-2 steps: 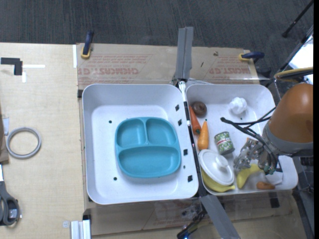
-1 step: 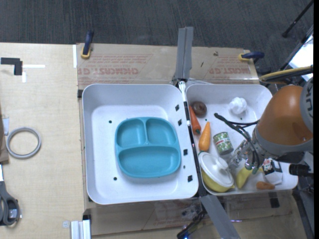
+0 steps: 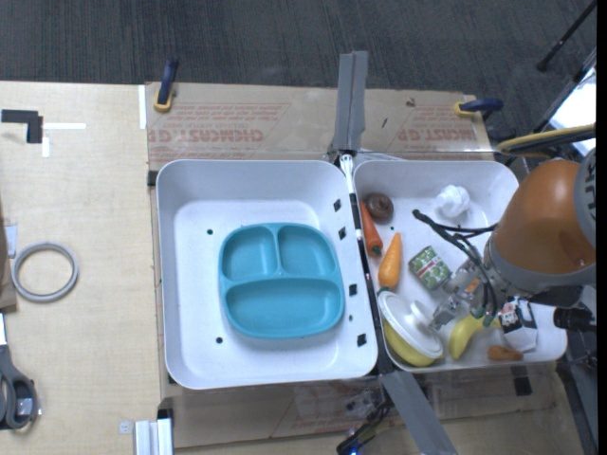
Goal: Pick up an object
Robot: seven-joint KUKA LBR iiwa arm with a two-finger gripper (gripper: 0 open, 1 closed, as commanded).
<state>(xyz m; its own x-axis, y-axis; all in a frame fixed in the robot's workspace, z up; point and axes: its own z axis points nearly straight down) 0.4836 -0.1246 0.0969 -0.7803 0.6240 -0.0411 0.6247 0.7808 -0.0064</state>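
Beside gripper (image 3: 453, 303): curved yellow banana (image 3: 462, 336), upright.

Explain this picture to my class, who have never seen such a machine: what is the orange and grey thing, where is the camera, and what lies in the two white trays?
The camera hangs above a workbench and looks down at a slant. The orange and grey shape at the right is a robot arm reaching in. Its hand is low in the right bin, among the objects there; I cannot tell whether it grips anything.

The left bin holds a blue divided plate. The right bin is crowded with toy food and odds and ends: two carrots, two bananas, a brown doughnut-like piece, a small green packet, a crumpled white thing and a white lid or dish.

On the bench to the left lie a grey ring and scissors. The robot's job is to pick up an object.
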